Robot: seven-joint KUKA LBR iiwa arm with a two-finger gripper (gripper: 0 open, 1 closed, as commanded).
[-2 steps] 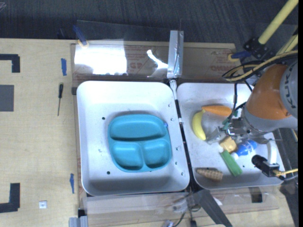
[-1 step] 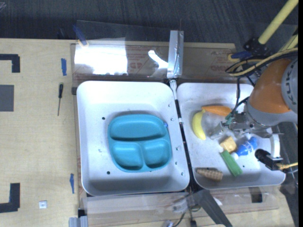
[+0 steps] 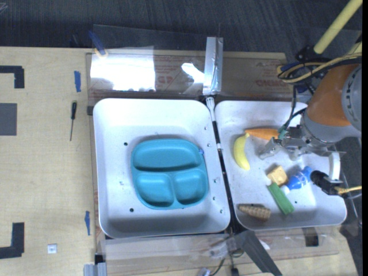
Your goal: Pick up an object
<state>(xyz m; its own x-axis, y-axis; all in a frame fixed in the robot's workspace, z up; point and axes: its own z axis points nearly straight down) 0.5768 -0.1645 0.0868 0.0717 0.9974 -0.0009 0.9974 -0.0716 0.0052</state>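
Note:
My gripper (image 3: pixel 275 145) hangs over the middle of the right bin (image 3: pixel 328 211), at the end of the grey arm with its orange band (image 3: pixel 330 99). Just left of and above it lies an orange carrot (image 3: pixel 261 134), very close to the gripper's tip. A yellow banana (image 3: pixel 241 152) lies further left, near the bin's inner wall. Below the gripper are a small yellow block (image 3: pixel 277 175), a blue object (image 3: pixel 298 181), a green stick-like piece (image 3: pixel 281 199) and a brown ridged piece (image 3: pixel 255 211). Nothing shows as lifted off the bin floor.
The left bin (image 3: pixel 109 154) holds a blue divided tray (image 3: pixel 168 172). A metal divider (image 3: pixel 212 68) stands behind the seam between the bins. Black and yellow cables (image 3: pixel 299 68) trail at the upper right beside the arm.

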